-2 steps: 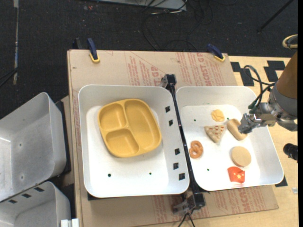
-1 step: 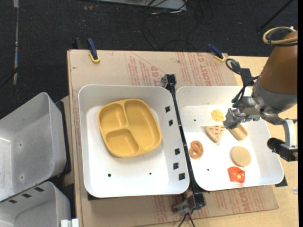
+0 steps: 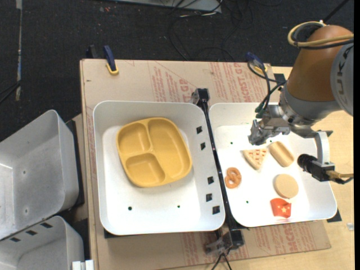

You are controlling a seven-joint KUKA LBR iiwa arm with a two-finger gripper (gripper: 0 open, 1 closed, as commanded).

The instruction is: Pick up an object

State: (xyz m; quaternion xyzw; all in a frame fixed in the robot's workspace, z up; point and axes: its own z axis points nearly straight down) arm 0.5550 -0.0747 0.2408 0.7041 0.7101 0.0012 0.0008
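In the right bin [image 3: 315,212] lie a pizza-slice wedge [image 3: 256,157], a tan bread roll [image 3: 281,153], a pretzel [image 3: 233,177], a round tan cookie [image 3: 286,185] and a red piece [image 3: 282,207]. My gripper [image 3: 259,136] hangs low over the bin's upper middle, just above the pizza wedge and left of the roll. The fingertips are dark and small here. I see nothing between them.
The left bin [image 3: 107,207] holds a yellow divided plate [image 3: 153,151]. A black divider strip [image 3: 211,167] runs between the bins. Grey tubs [image 3: 31,173] stand off the bench at the left. The arm's orange band [image 3: 318,55] looms above the right bin.
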